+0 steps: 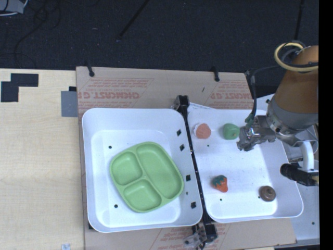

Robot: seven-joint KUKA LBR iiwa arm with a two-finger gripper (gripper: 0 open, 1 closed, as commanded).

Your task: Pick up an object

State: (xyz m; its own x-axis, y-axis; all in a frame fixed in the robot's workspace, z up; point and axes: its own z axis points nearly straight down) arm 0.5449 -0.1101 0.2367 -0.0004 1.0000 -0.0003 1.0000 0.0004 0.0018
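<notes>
The right bin (244, 204) holds several small items: a pinkish-orange round piece (203, 131) at the back left, a green lump (230, 131) beside it, a red strawberry-like toy (220, 183) near the middle front, and a brown ring (268, 193) at the front right. My gripper (246, 140) hangs over the back right of this bin, just right of the green lump and slightly in front of it. Nothing shows between its fingers.
The left bin (104, 124) carries a green divided plate (146, 176). A black divider (190, 160) runs between the bins. The arm's grey body and orange band (296, 87) fill the right side above the bin. Brown cardboard (156, 90) lies behind the bins.
</notes>
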